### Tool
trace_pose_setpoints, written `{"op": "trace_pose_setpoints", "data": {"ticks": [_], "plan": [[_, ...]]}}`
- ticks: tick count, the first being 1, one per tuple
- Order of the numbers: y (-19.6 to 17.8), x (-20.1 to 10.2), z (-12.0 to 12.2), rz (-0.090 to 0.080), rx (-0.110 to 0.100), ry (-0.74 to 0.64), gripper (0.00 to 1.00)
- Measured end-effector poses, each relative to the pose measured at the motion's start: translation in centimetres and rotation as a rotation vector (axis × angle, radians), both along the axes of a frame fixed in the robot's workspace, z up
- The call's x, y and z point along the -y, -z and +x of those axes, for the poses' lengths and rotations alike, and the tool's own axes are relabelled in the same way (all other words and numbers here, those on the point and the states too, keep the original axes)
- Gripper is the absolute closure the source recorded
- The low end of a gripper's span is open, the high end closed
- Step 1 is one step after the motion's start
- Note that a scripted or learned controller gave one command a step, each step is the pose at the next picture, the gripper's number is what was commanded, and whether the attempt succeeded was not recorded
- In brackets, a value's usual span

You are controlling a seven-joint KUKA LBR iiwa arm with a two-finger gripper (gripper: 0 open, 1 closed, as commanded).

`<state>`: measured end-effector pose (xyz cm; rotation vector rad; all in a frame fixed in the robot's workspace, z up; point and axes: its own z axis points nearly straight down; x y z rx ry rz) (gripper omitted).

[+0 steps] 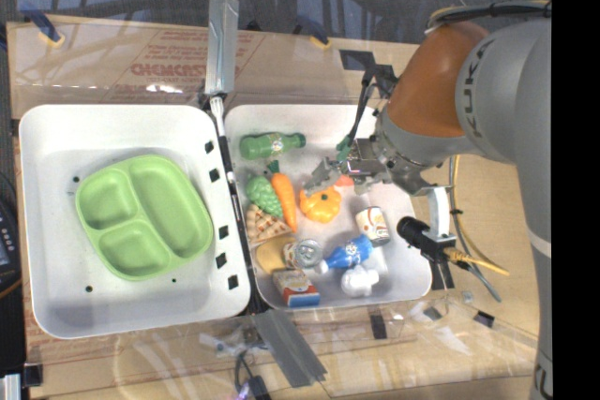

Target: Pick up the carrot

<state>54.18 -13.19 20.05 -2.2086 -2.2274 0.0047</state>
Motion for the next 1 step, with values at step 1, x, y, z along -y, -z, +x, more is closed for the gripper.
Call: {"op": "trace_pose_setpoints", "data": {"ticks": [1], "plan": [[9.76, -1.57, 2.83, -0.002, 0.006, -0.134, 0.0]]}}
